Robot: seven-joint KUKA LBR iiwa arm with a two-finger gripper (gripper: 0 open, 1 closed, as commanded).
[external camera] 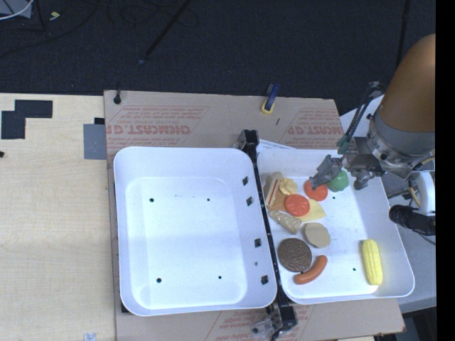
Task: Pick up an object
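The right bin [350, 222] holds several toy foods. A small red piece [315, 190] and a green piece [340, 182] lie at its far side. My gripper [334, 173] hangs directly over these two, its grey body covering part of them. Whether either piece is held cannot be made out. Nearer the bin's middle sit a red tomato slice [297, 205] on a yellow cheese slice [315, 212], a tan disc [316, 234], a brown patty [293, 254] and a red sausage [311, 270]. A yellow corn cob [370, 261] lies alone at the right.
The left bin [118, 190] stands beside the right one, joined by a black divider [257, 212]. A sandwich piece [274, 189] leans near that divider. A blue and yellow clip [269, 99] sits on the cardboard behind. A black fixture [412, 220] juts in at the right.
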